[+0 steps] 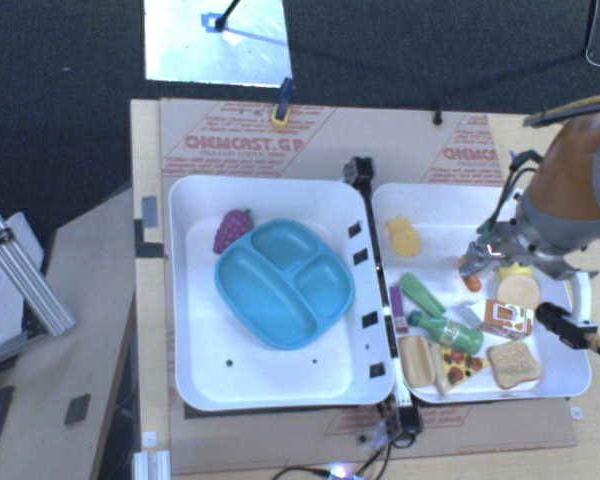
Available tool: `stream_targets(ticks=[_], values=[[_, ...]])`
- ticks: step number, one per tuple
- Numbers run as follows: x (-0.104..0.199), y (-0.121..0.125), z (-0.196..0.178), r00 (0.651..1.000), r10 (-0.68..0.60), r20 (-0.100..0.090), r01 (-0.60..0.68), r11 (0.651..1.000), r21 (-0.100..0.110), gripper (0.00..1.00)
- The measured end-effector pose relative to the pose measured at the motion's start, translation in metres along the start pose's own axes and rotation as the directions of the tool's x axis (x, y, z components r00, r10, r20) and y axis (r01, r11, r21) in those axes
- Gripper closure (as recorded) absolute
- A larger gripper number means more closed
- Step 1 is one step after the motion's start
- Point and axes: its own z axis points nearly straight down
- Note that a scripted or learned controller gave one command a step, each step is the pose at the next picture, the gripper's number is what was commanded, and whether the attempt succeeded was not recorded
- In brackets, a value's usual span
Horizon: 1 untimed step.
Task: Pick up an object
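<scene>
One fixed camera looks down from above the bench at a slant, far enough back to take in both white bins whole. The left bin [185, 298] fills the centre of the frame and the right bin [580, 373] sits toward the right edge. Dark floor [60, 68] shows across the top and upper left. The arm [580, 183] enters from the right side of the frame.

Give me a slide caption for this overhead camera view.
Arm's pincer low in the right bin among toy food; blue plate and grapes in the left.
</scene>
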Motion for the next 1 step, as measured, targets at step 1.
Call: stream_targets(ticks=[1], values=[[-0.0023,0.0071,-0.0635,1.0,-0.001,0.001,0.001,1.0,-0.003,1.0]])
